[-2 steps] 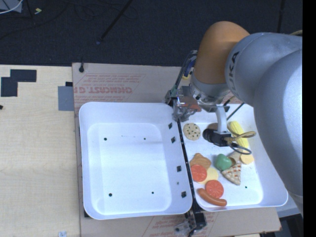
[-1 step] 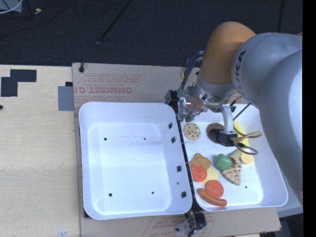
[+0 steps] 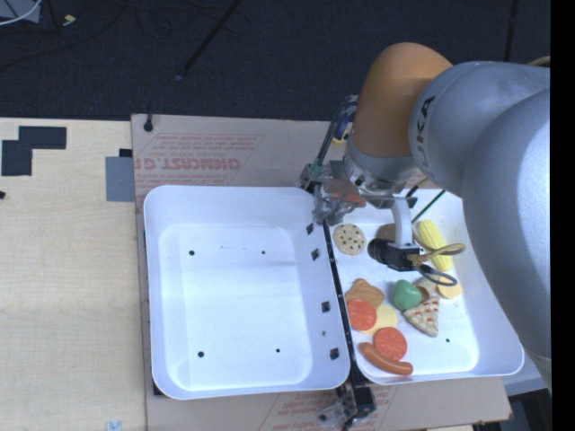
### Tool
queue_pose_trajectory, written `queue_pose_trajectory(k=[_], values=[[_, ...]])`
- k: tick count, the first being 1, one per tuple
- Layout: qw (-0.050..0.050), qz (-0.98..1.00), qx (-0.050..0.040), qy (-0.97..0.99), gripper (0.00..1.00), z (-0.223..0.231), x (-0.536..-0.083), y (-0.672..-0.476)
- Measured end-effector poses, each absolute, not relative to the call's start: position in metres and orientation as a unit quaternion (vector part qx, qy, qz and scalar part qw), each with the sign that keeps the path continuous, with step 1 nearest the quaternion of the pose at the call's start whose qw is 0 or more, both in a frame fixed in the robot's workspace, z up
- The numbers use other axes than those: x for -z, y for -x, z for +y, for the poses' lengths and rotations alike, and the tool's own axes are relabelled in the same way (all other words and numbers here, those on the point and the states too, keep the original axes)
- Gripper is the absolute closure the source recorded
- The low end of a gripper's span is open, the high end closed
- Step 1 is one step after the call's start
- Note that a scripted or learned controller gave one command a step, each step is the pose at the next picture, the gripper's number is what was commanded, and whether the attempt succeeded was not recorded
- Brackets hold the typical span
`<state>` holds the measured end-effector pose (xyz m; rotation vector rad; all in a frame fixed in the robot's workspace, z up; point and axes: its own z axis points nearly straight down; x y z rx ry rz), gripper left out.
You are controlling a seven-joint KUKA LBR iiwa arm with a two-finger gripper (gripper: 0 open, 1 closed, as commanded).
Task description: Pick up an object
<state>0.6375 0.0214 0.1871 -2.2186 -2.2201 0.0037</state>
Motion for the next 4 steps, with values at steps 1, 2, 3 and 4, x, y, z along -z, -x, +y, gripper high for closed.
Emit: queue_pose_trajectory(k=[1, 2, 3, 4], values=[[0.001, -0.707, -0.0014, 0.707, 1.00, 0.011, -0.187, -0.629], [0.001, -0.707, -0.0003, 0.707, 1.00, 0.024, -0.187, -0.644], [0.001, -0.707, -0.0006, 0.707, 1.00, 0.035, -0.187, -0.644], [0.001, -0.707, -0.0010, 0.708, 1.00, 0.023, -0.187, -0.644]])
